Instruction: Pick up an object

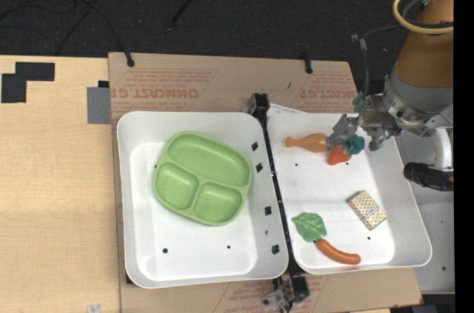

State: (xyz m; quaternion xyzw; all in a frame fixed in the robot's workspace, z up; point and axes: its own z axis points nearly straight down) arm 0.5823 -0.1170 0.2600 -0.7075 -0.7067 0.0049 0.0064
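Your end effector (354,138) sits low in the right bin (415,230), over a small red and teal toy (341,154) beside the orange drumstick (307,143); you cannot tell whether it grips anything. The green divided plate (202,177) fills the left bin (141,260).

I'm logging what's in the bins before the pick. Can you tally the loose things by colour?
Green: 2, divided plate in the left bin, leaf piece in the right
Orange: 2, drumstick-shaped toy, carrot-like piece
Red: 1, small piece by the hand
Patterned tan: 1, small box
Total: 6
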